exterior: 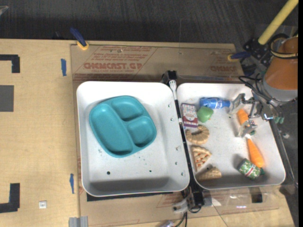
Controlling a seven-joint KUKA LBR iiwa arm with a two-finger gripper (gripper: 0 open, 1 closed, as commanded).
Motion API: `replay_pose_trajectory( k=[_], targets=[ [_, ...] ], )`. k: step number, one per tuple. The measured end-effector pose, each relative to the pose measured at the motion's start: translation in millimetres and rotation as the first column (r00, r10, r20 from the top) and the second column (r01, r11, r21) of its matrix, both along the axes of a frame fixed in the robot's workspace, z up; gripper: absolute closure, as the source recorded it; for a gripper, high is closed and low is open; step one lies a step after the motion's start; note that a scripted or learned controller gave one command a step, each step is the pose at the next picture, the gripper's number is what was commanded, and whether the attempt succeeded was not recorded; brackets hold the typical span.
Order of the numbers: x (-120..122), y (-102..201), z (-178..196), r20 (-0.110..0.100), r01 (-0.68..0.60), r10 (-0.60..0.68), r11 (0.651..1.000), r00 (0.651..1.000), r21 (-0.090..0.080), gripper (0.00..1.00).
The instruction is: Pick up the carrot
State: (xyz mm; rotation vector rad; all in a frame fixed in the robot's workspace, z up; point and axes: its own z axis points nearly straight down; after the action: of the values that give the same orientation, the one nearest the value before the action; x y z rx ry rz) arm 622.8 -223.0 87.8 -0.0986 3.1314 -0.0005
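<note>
Camera view shows the gripper (246, 113) with fingers spread around an orange piece in the right bin (222, 176), near its far right wall. Carrot (255, 151) lies apart, beside a can (250, 169). The board (113, 63) reads "CHEMCAST".

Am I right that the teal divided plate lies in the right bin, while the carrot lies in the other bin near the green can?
Not quite: the camera view shows the teal divided plate in the left bin. The carrot lies in the right bin, just above the green can.
</note>
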Motion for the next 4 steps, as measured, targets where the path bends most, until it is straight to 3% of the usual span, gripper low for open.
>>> replay_pose_trajectory(
  k=[1,2,3,4],
  targets=[
    [4.9,0.5,15.6,0.016,-0.001,0.001,1.000,1.000,-0.003,1.00],
    [4.5,0.8,14.6,0.014,-0.001,0.001,1.000,1.000,-0.002,0.00],
    [16.3,19.9,0.0,0.003,0.069,-0.069,0.998,0.998,0.000,0.00],
    [20.8,20.1,15.6,0.020,0.068,-0.068,0.998,0.997,-0.002,1.00]
  ],
)
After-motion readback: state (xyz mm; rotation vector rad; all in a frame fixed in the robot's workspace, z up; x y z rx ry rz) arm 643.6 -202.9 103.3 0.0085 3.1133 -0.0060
